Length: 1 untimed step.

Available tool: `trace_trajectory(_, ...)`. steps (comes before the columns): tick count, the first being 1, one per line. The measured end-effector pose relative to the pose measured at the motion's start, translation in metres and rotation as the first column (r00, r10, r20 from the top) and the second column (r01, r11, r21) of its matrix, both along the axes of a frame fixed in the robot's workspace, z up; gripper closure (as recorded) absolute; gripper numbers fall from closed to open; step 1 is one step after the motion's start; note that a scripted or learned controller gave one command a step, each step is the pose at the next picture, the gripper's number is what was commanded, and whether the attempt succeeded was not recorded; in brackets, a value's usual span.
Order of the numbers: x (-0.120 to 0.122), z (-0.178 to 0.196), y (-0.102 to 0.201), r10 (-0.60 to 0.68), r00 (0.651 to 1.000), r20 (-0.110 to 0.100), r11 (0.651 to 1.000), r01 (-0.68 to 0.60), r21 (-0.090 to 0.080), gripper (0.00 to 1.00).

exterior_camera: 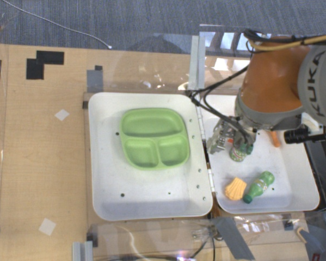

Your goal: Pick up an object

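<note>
green divided tray point(153, 138) in left bin point(105, 162); gripper point(232, 143) over right bin point(299, 197) w/ green bottle point(259, 186), yellow item point(235, 188).

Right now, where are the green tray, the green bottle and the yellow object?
green tray point(154, 138): camera view, centre where its dividers meet.
green bottle point(259, 186): camera view, middle of its body.
yellow object point(235, 188): camera view, its centre.

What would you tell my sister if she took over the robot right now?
Pincer: low in the right bin, near its left wall, by a small greenish object; whether it is open or shut cannot be told.
Things: green bottle and yellow piece lie near the right bin's front; orange item beside the arm. Green divided plate sits in the left bin.
Done: no lift seen.
Left: grab one object and raise it.
</note>
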<state>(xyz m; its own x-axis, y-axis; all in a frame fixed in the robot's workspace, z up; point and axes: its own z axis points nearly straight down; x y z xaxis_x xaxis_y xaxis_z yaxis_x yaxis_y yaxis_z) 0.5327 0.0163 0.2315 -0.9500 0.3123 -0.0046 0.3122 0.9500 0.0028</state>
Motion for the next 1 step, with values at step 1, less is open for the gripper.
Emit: trace_trajectory(1, -0.0436, 0.0530, -0.0045, 0.261, 0.965, 0.007, 0.965, -0.261, -0.004, 1.00)
